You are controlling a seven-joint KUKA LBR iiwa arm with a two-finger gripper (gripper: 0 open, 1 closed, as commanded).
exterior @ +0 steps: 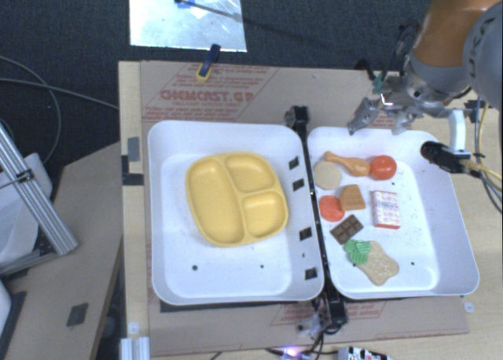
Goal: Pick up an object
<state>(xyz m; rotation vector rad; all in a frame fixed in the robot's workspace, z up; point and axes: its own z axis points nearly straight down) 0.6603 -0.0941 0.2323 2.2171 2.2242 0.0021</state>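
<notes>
Left bin [169, 272]: white, shallow, holding one yellow divided tray [234, 197] with three compartments, lying slightly askew near the bin's middle. Right bin [448, 264]: white, shallow, touching the left bin along a black hinged seam, and holding a cluster of small toy foods in its left half. Contents, from the left: a pale round biscuit [327, 175]; a chicken drumstick [346, 163] just above it; an orange-red disc [331, 209]; a brown toast square [353, 196]; a dark chocolate piece [346, 229]; a green leafy piece [359, 251] touching a tan cracker [380, 264]; a red tomato [383, 167] at the drumstick's right end; a red-and-white patterned packet [385, 209] below the tomato. Gripper [383, 118]: above the far rim of the right bin, well apart from the food cluster, two fingers spread fairly wide, nothing between them. Arm: grey with orange band, entering from upper right.
</notes>
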